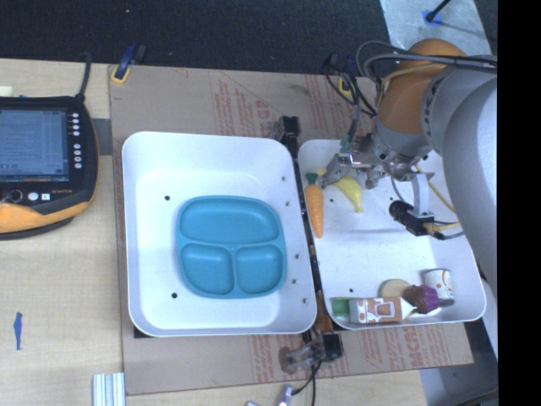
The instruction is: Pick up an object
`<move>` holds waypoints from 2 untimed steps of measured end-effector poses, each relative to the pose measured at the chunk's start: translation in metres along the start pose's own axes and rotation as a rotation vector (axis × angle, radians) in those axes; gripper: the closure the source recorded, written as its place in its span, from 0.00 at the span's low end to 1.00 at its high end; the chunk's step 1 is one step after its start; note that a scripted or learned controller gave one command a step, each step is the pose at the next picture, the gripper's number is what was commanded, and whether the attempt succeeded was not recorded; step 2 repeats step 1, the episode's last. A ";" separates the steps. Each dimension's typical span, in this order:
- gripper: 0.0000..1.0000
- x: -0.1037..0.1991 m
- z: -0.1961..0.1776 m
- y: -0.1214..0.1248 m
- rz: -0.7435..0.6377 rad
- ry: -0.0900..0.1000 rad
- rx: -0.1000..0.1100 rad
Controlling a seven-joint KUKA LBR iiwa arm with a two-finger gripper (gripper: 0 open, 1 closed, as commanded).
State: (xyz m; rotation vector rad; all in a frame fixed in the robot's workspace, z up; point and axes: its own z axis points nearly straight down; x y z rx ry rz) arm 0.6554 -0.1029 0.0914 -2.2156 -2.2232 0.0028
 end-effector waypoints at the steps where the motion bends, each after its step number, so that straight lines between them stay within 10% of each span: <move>1: 1.00 0.000 -0.011 -0.001 -0.005 0.001 0.007; 2: 1.00 0.000 -0.011 -0.001 -0.005 0.001 0.007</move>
